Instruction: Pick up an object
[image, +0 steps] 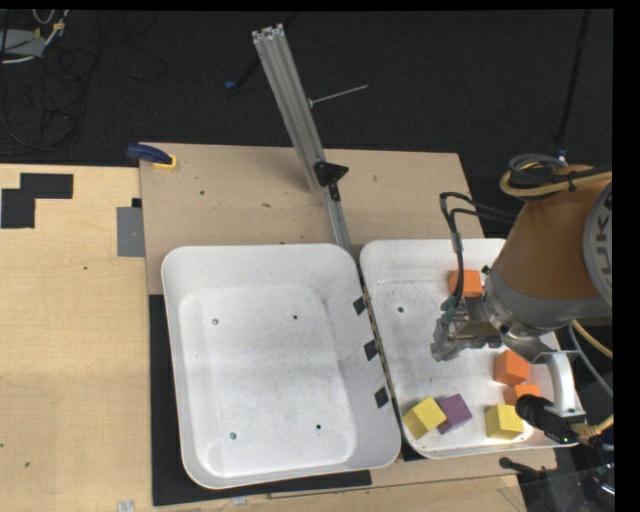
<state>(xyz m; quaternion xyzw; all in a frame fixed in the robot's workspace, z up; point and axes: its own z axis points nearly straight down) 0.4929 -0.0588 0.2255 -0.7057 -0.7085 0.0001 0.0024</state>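
While blocks (440, 413) dot the right bin (405, 290)

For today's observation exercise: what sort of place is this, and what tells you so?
Probably a robotics lab bench: a robot arm with a claw over two white bins, coloured blocks, and loose cables on a dark floor.

We see a wooden bench (250, 200) bearing two white bins side by side: the left bin (200, 275) lies well clear of the jaws, the right bin (400, 260) sits beneath them (a slanted metal rail (295, 110) rises behind).
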